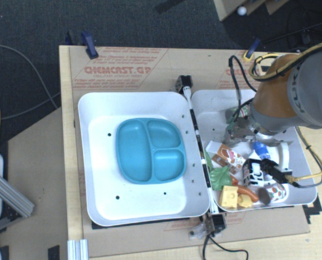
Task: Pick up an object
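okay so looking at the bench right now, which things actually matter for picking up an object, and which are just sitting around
Part of the job:
- arm
- right bin
- pile of small objects in it, including a yellow block and a green piece

Just lying about:
- left bin
- blue divided plate in it
- blue clamps on the board's far edge
- cables on the floor

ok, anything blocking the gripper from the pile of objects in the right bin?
Nothing visible does. The arm hangs over the right bin, with the pile lying open just below it in the picture. The arm's own wrist covers the gripper tip.
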Controlling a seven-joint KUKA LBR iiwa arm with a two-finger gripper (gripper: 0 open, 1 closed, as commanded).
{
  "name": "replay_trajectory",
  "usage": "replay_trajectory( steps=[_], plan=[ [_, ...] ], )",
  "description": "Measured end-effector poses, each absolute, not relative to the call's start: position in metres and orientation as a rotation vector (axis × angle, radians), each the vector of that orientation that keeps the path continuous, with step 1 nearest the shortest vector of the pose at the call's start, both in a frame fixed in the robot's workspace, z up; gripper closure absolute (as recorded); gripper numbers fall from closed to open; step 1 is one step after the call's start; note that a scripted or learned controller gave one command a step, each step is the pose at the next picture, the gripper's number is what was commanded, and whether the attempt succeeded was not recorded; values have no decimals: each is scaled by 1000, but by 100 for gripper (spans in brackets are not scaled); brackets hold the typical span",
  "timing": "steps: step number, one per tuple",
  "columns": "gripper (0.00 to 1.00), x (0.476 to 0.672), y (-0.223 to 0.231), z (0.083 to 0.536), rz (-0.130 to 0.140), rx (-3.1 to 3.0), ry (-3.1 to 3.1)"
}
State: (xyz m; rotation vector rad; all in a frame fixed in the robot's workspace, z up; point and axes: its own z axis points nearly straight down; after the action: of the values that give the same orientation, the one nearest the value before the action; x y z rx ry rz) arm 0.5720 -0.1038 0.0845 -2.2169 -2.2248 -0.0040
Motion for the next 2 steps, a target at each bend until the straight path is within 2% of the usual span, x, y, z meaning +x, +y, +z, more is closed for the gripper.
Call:
replay_trajectory(
  steps=[1,2],
  plan=[
    [0,653,-174,89,24,-2213,-2207],
    [0,575,-216,84,4,-2222,-2220]
  ],
)
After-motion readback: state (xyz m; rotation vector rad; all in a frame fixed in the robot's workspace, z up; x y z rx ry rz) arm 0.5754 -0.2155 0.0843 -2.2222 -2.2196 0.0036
